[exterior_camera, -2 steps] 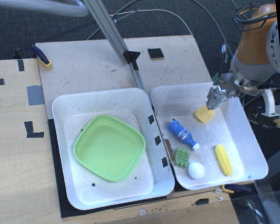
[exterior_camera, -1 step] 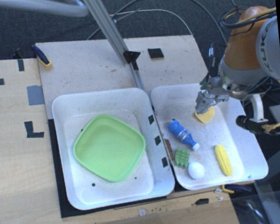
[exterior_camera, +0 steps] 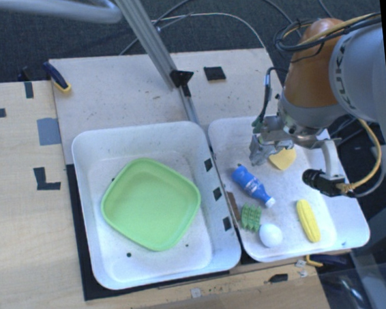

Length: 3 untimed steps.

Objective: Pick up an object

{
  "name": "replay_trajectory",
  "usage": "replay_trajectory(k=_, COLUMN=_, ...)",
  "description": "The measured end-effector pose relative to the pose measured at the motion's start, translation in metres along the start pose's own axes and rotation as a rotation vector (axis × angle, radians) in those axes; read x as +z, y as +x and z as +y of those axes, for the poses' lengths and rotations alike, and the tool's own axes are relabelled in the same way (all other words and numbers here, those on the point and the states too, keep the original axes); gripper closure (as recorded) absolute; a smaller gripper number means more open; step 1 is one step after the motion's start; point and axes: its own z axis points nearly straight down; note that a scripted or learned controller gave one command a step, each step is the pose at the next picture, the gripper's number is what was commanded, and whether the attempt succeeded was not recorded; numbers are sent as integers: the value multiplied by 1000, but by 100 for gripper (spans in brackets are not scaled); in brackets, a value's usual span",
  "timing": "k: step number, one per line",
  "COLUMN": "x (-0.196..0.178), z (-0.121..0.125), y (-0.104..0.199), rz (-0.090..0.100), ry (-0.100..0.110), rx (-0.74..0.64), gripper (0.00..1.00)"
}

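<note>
Whether the jaws are parted or closed cannot be told as the gripper hovers over the right bin, just beside a yellow wedge.

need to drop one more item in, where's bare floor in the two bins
Left bin: bare strips border the green plate, widest along the far wall and in the near right corner. Right bin: crowded, with the blue bottle, green brush, white egg, corn, yellow piece and gripper; a bare patch lies in the far left corner.
</note>
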Motion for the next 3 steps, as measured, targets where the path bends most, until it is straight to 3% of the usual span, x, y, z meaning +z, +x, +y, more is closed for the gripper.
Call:
replay_trajectory(k=2, x=5, z=-13, y=97, rz=0, ry=0, rx=0, gripper=100)
replay_trajectory(k=3, x=-12, z=-24, y=143, rz=0, ry=-1, rx=0, gripper=100)
